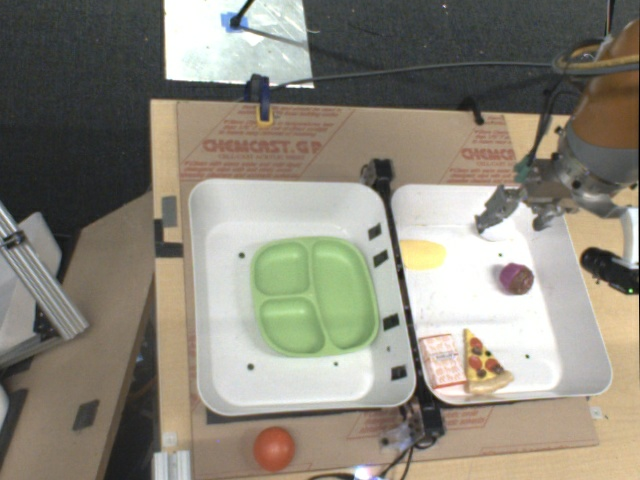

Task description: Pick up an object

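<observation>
Arm enters from the right, orange band above the wrist, angled down over the right bin's (590,363) far edge. Pincer (518,214) released, fingers spread, nothing between them. Below it in that bin: yellow piece (423,255), purple ball (516,278), pizza slice toy (483,362), small red-white card (441,360). Left bin (215,268) holds a green divided tray (314,296). Orange ball (274,448) sits on the desk (240,133), near edge. Dark floor behind.

Under my bins, the brown board (300,138) reads "CHEMCAST GP" in red. It repeats, partly cut off, at the right.
</observation>
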{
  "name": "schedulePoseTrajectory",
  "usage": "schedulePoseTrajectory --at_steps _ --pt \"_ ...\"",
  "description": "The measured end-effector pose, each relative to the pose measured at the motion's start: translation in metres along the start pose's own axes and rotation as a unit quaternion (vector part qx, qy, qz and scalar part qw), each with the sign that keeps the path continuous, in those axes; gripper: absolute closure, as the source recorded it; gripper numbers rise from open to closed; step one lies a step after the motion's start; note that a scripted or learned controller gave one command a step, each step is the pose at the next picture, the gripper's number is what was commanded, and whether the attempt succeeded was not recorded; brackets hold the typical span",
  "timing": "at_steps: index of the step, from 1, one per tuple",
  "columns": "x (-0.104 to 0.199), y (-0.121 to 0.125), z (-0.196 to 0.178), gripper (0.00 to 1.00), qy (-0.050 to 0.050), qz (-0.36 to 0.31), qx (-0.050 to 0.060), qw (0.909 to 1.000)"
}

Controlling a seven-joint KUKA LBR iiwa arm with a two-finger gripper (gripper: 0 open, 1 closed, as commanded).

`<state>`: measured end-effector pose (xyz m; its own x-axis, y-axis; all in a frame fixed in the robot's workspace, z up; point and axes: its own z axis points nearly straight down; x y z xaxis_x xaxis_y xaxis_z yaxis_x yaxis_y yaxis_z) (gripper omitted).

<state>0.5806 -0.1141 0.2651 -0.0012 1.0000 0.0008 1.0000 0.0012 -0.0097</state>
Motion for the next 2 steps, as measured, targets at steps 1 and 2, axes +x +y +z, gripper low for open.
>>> schedulePoseTrajectory --at_steps 1,2 --pt "0.000 0.002 -0.006 0.00 -0.001 -0.001 -0.005 1.0000" --pt "0.002 -0.002 0.036 0.00 0.000 0.000 -0.004 1.0000"
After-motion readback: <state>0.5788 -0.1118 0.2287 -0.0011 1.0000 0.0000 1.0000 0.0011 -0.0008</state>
